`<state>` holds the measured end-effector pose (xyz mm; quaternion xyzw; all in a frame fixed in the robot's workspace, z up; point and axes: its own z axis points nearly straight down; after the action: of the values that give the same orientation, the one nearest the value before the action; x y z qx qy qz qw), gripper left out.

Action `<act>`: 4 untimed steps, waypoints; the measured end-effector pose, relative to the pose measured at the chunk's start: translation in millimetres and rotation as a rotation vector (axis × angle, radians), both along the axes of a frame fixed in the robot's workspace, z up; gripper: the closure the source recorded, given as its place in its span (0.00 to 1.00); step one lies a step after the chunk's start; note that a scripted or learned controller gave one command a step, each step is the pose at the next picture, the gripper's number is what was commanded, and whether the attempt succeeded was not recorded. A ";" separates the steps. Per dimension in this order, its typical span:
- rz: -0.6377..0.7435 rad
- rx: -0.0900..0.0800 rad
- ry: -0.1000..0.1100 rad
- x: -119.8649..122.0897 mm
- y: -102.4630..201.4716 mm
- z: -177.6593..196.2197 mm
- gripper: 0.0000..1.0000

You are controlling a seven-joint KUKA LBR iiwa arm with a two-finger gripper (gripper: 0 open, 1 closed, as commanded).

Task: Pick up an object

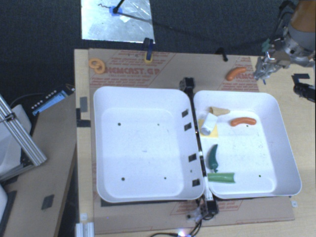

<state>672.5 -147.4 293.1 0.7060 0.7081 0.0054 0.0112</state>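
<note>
From my screen I see the arm coming in at the upper right corner, with its claw hanging over the bare board behind the right bin, outside its rim. The claw is small and blurred here, so I cannot tell its state, and I see nothing caught in it. Just beside it, to the left, an orange sausage-shaped piece lies on the board; the claw tip is very near its right end, but I cannot tell if they touch.

Inside the right bin there are several things to pick. A second orange sausage lies in the upper middle part. To its left there is a tan wedge-shaped piece, and just below that a small white cylinder with a yellow end, close to the wall between the bins. Lower, a dark green pepper-like piece lies almost upright in the view, and under it a light green bar lies across, near the front wall. All of them rest on the bin floor, well apart from the claw.

The left bin shows its white floor with some small dark dots. On the board at the far left corner a small tan pretzel-like ring lies.
</note>
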 end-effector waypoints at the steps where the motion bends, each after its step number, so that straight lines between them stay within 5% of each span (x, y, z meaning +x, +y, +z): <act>1: 0.005 0.005 0.002 -21.5 38.7 217.1 1.00; 2: -0.007 0.003 0.016 -4.3 -35.4 244.6 1.00; 3: -0.004 0.006 0.019 -4.4 -60.5 242.5 1.00; 4: -0.006 0.008 0.020 -109.5 -60.3 244.4 1.00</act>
<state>563.0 -207.6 537.5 0.7080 0.7062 0.0010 0.0013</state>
